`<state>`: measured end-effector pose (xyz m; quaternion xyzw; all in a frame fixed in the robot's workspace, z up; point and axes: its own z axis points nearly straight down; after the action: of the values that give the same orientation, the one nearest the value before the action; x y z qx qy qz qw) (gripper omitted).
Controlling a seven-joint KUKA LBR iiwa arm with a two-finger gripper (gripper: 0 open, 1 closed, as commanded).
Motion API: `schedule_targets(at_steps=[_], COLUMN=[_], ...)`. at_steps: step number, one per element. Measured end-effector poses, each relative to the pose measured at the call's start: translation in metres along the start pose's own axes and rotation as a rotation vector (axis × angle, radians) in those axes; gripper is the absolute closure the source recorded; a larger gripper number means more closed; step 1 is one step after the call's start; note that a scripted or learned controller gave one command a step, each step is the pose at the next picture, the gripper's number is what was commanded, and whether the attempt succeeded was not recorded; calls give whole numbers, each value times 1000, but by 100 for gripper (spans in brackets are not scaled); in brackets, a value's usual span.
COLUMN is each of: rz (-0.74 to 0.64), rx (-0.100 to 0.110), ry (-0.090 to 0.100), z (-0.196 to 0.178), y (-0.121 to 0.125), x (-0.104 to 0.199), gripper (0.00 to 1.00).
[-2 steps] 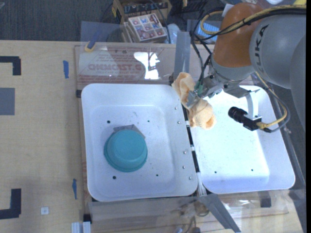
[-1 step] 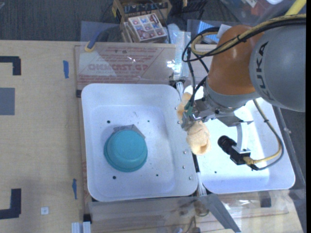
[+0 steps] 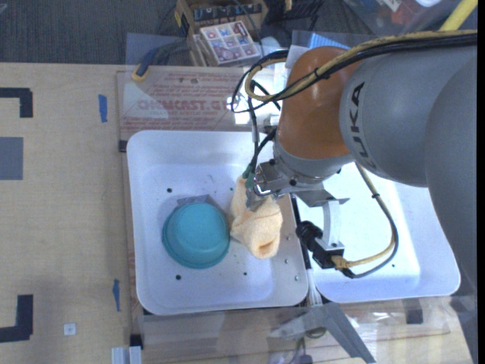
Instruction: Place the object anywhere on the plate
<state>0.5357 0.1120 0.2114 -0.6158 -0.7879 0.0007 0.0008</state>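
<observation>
Hand [image 3: 256, 190] over yellow cloth [image 3: 258, 226], beside teal plate [image 3: 196, 235], left bin [image 3: 151, 165]

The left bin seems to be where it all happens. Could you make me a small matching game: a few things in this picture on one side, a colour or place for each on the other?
Things:
1. plate
2. object
3. band above the arm's wrist
4. left bin

Descriptions:
A. orange
B. white, shallow, holding the plate
C. teal, round, at the left of its bin
D. pale yellow, soft-looking, just right of the plate

Pairs: 1-C, 2-D, 3-A, 4-B
</observation>
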Motion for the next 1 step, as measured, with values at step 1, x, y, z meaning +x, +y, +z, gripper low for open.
schedule_targets(at_steps=[1], rz=[1], rx=[-1], ry=[0], z=[0], y=[0], x=[0], gripper=[0])
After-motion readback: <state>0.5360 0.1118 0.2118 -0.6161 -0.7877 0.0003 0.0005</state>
